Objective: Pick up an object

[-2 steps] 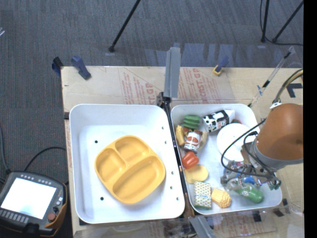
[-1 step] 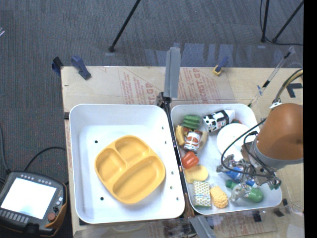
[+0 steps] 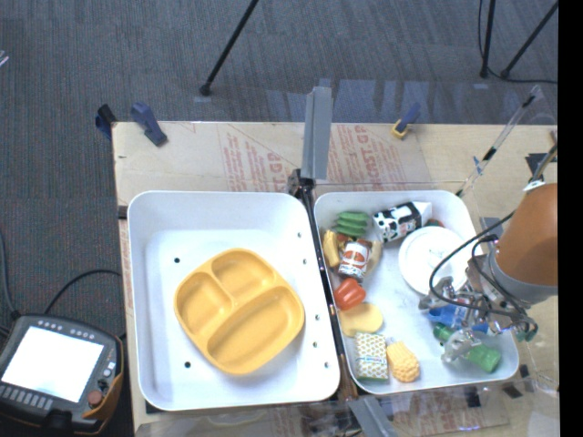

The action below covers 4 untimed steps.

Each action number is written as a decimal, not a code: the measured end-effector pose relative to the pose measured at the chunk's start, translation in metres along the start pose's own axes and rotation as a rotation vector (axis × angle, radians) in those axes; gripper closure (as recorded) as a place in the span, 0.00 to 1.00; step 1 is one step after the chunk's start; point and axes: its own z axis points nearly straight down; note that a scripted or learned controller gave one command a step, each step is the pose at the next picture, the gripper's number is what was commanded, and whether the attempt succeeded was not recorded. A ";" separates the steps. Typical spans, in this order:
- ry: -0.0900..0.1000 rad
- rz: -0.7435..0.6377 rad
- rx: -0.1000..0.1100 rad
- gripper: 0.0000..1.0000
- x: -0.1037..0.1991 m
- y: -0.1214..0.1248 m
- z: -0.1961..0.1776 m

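- Nearest the camera, bottom left: a grey handheld pendant [image 3: 56,369] with a pale screen, on the floor beside the table [image 3: 209,157].
- Front of the right bin [image 3: 455,385]: a small green-and-white packet [image 3: 371,355] touching a yellow corn cob [image 3: 403,362], with a pale yellow piece [image 3: 363,320] just behind them.
- Right front corner of the same bin: the claw [image 3: 469,328] is low over a blue item [image 3: 448,316] and a green item [image 3: 483,359]. Cables and clutter block the view there, so I cannot tell whether the claw is spread or pinching anything.
- The arm [image 3: 533,244] comes in from the right, orange band above the grey wrist.
- Left bin [image 3: 155,217]: a yellow divided plate [image 3: 239,309] lies flat, tilted diagonally, roughly central.
- Middle of the right bin, along its left wall: a red pepper [image 3: 349,293], then a small red-labelled can [image 3: 354,259], with a banana [image 3: 331,247] just beside it.
- A white round lid or plate [image 3: 428,255] lies right of those, near the wrist.
- Back of the right bin: a green pod-like piece [image 3: 352,222] and a black-and-white cow-patterned carton [image 3: 399,221] on its side.
- Far side of the table: a blue clamp [image 3: 147,123] at the left, a yellow-and-blue clamp [image 3: 404,121] further right, and a grey upright post [image 3: 316,135] between the bins.
- Beyond: dark carpet and tripod legs [image 3: 235,35].
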 end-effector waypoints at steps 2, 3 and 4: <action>0.001 -0.016 -0.001 0.00 0.011 0.022 0.000; -0.001 -0.130 0.000 0.00 -0.008 0.002 0.000; 0.001 -0.139 -0.001 0.00 -0.004 0.004 0.000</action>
